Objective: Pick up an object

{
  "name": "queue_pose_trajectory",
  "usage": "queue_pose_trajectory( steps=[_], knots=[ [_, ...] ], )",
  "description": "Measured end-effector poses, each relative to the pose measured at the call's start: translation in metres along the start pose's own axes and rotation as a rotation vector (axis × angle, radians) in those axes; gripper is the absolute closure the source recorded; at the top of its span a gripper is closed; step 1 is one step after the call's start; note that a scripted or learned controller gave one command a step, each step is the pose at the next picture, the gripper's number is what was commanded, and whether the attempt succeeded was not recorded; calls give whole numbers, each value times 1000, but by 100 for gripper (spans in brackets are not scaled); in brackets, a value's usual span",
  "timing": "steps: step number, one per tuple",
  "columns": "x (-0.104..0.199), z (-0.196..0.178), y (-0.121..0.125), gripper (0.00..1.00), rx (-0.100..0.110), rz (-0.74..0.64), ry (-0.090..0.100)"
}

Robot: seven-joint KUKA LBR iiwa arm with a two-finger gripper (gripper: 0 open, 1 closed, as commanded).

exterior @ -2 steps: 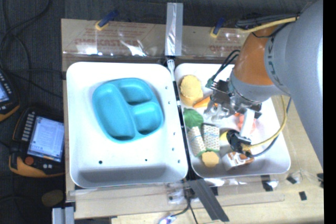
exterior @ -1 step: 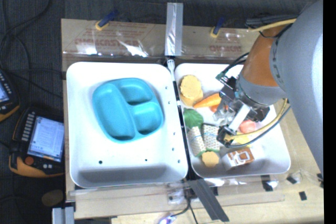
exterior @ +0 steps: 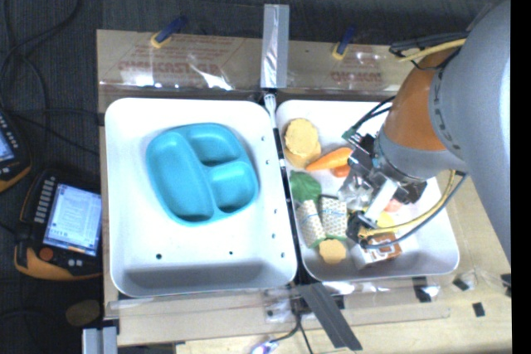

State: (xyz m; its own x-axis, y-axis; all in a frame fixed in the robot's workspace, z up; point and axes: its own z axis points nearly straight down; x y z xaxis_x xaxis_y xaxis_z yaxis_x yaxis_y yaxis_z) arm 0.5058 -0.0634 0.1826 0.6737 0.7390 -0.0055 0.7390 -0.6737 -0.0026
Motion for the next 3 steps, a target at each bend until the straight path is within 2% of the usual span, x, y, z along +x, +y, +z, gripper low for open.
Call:
queue_pose_trajectory(
  steps=[1, 2, 3],
  knots=[
    [22, -28, -25, 100, -1, 387, 0],
    [42, -52, -22, 100, -1, 617, -2],
    [86, -33, -58, 100, 2, 596, -1]
  ],
)
